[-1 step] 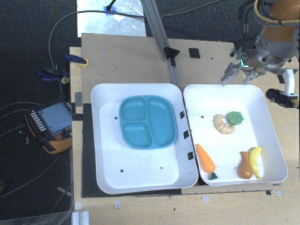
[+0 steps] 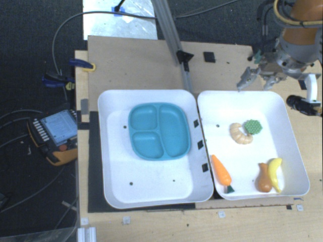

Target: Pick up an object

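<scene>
The right bin [image 2: 282, 110] holds a tan croissant [image 2: 240, 133] touching a green broccoli piece [image 2: 253, 126] near its middle. An orange carrot [image 2: 221, 171] lies by the bin's left wall near the front. A yellow banana [image 2: 275, 174] rests against a brown drumstick [image 2: 263, 180] at the front right. My gripper [image 2: 259, 79] hangs above the far rim of the right bin, its two fingers spread apart with nothing between them.
The left bin [image 2: 116, 175] holds a blue divided plate [image 2: 159, 130]. A grey pole [image 2: 169, 29] slants across the back of the bench. Cables, clamps and a handheld pendant [image 2: 54, 135] lie off the bench to the left.
</scene>
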Motion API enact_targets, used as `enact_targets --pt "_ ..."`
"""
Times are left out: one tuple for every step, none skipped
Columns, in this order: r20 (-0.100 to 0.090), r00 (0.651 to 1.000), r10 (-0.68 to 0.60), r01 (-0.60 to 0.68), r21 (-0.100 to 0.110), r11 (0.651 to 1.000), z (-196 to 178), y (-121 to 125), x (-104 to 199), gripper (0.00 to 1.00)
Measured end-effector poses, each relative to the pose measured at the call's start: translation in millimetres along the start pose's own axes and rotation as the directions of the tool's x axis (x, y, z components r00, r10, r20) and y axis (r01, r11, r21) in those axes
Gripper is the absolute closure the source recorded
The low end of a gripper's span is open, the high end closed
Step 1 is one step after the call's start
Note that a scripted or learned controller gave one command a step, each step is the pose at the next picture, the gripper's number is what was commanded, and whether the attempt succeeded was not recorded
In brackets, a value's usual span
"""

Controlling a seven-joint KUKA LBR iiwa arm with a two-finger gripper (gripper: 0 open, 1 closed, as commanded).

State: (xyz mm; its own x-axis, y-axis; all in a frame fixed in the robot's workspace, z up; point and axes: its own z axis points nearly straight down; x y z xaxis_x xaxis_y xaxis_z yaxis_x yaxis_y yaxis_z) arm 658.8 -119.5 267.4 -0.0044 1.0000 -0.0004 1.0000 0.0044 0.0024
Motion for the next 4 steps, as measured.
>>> enact_targets --pt "0.000 1.000 0.003 -0.003 0.005 1.000 61 1 -6 0.00" --pt "0.000 1.000 -0.001 0.001 0.003 1.000 115 6 3 0.00" --pt "0.000 1.000 -0.002 0.002 0.003 1.000 173 7 11 0.00" --pt "0.001 1.000 -0.004 0.004 -0.001 1.000 159 8 10 1.00"
